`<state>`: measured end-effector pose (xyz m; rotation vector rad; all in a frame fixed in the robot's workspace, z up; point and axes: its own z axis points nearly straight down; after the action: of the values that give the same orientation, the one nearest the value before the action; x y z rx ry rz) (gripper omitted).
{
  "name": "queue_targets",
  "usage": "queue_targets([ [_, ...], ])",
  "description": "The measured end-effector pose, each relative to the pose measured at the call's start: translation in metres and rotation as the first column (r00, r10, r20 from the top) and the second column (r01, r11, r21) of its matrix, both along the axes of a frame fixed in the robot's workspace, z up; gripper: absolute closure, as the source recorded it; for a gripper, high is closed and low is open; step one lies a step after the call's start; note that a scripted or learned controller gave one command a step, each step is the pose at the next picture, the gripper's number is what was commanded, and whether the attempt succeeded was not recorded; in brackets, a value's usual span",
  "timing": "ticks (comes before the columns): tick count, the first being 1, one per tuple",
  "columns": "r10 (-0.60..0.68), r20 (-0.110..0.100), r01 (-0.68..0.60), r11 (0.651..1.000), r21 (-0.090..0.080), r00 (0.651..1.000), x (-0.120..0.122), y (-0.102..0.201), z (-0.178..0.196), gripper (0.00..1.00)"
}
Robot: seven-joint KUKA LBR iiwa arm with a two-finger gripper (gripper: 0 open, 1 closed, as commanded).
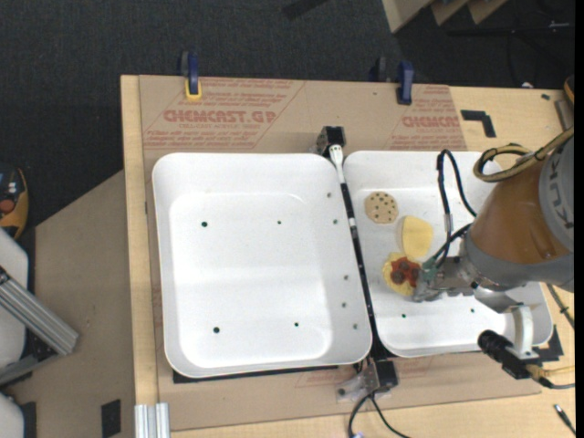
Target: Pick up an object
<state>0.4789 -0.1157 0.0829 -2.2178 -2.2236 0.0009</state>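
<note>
In the right bin (429, 331) lie a round tan cookie with dark chips (381, 207), a pale yellow piece (418, 235) and a yellow and red toy food piece (399, 272). My gripper (425, 282) reaches in from the right and sits low at the right edge of the yellow and red piece, touching or nearly touching it. The grey arm with its orange band (516, 217) covers the right part of this bin.
The left bin (182, 272) is a wide white tray with a few small dark dots. A black divider strip (351, 235) runs between the bins. Brown board with blue clamps (190, 67) borders the bins at the back. Cables (447, 185) hang over the right bin.
</note>
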Motion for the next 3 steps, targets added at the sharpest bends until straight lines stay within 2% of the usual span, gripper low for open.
queue_targets([
  [1, -0.003, 0.003, 0.003, 1.000, -0.001, 1.000, 0.000, -0.002, 0.012, 1.00],
  [2, 0.011, 0.015, -0.011, 1.000, 0.001, 1.000, 0.058, 0.118, 0.108, 1.00],
  [3, -0.013, -0.005, 0.013, 1.000, -0.002, 1.000, 0.013, 0.014, 0.053, 1.00],
])
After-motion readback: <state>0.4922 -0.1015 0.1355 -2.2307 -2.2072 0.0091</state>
